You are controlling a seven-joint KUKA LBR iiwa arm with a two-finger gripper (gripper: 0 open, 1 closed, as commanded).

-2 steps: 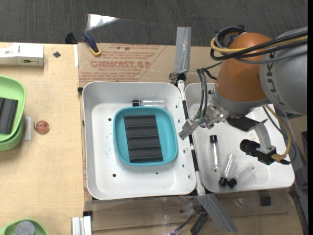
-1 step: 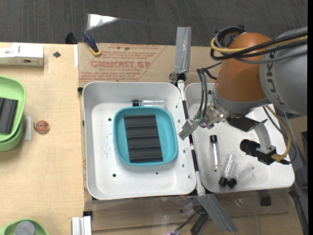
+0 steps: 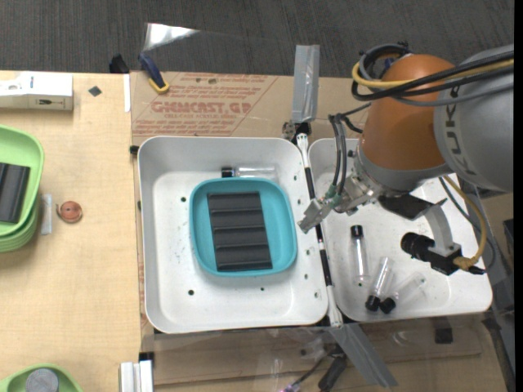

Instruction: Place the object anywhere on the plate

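A teal plate (image 3: pixel 201 237) lies in the middle of the left bin (image 3: pixel 163 292), and a black ribbed block (image 3: pixel 239 229) rests on it. A clear tube with a black cap (image 3: pixel 245 171) lies behind the plate, near the bin's far wall. In the right bin (image 3: pixel 458 300) are several more clear tubes with black caps, one upright-lying tube (image 3: pixel 357 253) and a pair (image 3: pixel 381 286) near the front. My gripper (image 3: pixel 314 216) hangs over the divider between the two bins, just right of the plate's edge. I see nothing clearly held in it.
Behind the bins lies a cardboard sheet (image 3: pixel 204 100). On the wooden bench to the left are a green tray (image 3: pixel 24 166), a small round orange piece (image 3: pixel 70 211) and a white box (image 3: pixel 37 92). The arm's orange band (image 3: pixel 404 104) looms above the right bin.
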